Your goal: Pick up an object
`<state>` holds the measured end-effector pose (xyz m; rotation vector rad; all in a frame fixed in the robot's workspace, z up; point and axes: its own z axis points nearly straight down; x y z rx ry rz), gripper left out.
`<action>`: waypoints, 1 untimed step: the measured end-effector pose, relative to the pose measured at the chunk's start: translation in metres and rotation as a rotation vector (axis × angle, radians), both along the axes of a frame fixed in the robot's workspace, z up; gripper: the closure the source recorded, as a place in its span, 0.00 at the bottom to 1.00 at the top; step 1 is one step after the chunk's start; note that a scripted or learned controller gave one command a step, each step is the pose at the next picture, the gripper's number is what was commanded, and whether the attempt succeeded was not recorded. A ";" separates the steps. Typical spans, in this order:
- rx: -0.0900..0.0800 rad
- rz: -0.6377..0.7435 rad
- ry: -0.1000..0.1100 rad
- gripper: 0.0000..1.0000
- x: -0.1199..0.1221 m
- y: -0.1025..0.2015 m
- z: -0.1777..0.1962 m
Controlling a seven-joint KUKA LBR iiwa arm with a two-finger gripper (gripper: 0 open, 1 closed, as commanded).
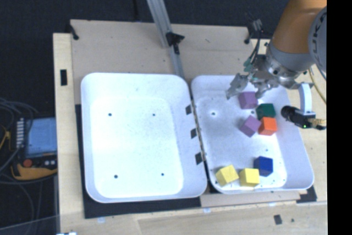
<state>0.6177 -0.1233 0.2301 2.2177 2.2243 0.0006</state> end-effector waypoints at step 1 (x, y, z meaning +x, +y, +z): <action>0.000 -0.001 0.000 0.00 0.000 0.000 0.000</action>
